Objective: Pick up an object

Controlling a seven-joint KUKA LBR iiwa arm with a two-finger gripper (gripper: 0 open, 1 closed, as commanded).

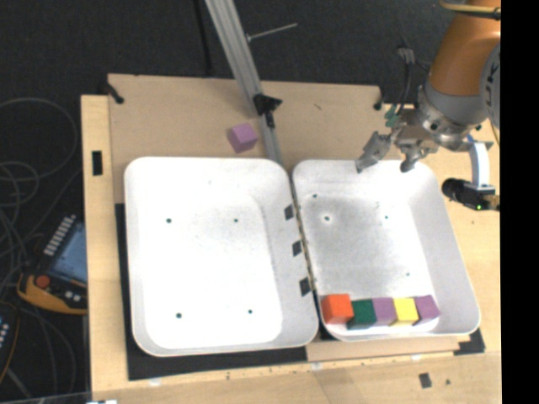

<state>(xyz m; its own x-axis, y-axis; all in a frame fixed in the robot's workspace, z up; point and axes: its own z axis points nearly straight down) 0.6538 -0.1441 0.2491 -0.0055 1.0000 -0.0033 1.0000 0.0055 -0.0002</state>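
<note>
From above, the bench (168, 108) carried two white bins side by side. The left bin (210, 251) had only a few dark specks on its floor. The right bin (379, 234) held a row of five blocks along its near wall, touching one another: an orange block (338, 307), a green block (363, 312), a lilac block (384, 310), a yellow block (407, 310) and a purple block (426, 307). A sixth purple cube (242, 137) sat on the bench outside the bins, just beyond the left bin's far edge and beside a slanted grey rail (240, 57). The gripper (389, 158) hung over the far rim of the right bin, well apart from the row of blocks. Its two fingers were spread apart with nothing between them. The orange band (463, 53) showed above the wrist.
</note>
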